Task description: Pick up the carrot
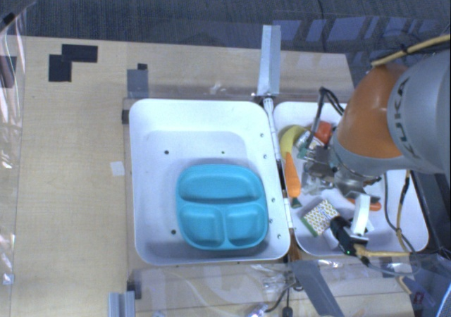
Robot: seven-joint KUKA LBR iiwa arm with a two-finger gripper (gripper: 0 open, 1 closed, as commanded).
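While lying in right bin | carrot [292, 175] orange, slim, lengthwise

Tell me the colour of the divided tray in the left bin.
Light blue tray, clearest in the camera view.

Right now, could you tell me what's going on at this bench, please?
The robot arm is reaching from the right over the right bin, with its gripper low beside the carrot. The carrot lies along that bin's left wall, not lifted yet, with a yellow banana just behind it and a small patterned packet in front. The left bin holds a blue divided tray, which nothing is touching.
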